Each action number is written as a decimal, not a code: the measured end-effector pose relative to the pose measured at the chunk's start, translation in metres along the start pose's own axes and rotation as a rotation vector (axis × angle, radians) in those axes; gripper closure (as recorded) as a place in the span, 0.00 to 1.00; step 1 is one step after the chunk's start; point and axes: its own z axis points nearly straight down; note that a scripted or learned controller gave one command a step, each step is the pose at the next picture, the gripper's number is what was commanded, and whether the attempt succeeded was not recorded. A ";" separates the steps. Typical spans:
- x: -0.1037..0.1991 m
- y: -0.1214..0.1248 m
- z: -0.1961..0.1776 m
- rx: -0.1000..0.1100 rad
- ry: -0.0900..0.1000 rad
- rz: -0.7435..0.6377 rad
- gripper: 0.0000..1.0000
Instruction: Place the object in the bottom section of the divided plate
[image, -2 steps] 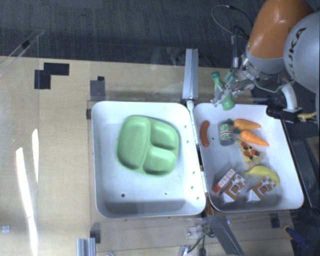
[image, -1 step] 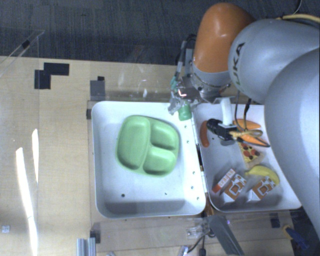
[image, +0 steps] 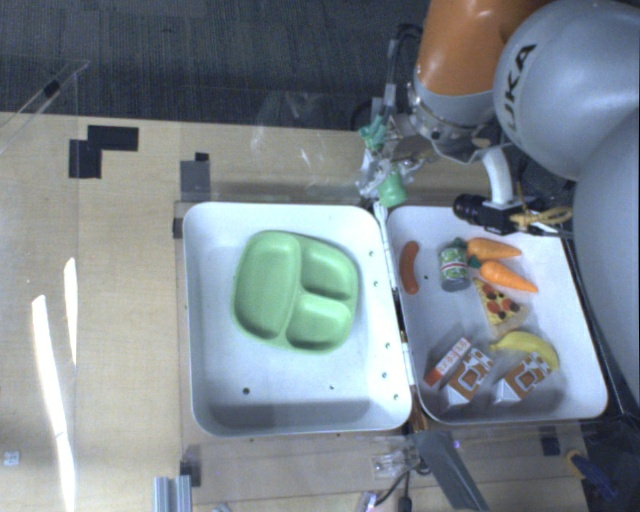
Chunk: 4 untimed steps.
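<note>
The green divided plate (image: 296, 290) lies in the left white bin (image: 205, 340), with one long section on its left and two smaller ones on its right; all sections are bare. My gripper (image: 386, 172) hangs over the back rim where the two bins meet, up and right of the plate. A small green bit (image: 391, 189) shows at its lower end; I cannot tell whether it is a held object or part of the gripper.
The right bin (image: 583, 345) holds a sausage (image: 409, 268), a small can (image: 454, 266), two carrots (image: 502, 264), a pizza slice (image: 499, 303), a banana (image: 528, 346) and small boxes (image: 462, 368). The arm looms over the back right.
</note>
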 end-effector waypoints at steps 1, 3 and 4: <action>0.007 -0.094 0.098 0.003 0.001 -0.079 1.00; 0.079 -0.061 0.010 0.001 0.001 0.014 1.00; 0.102 -0.052 0.009 0.002 0.001 0.100 1.00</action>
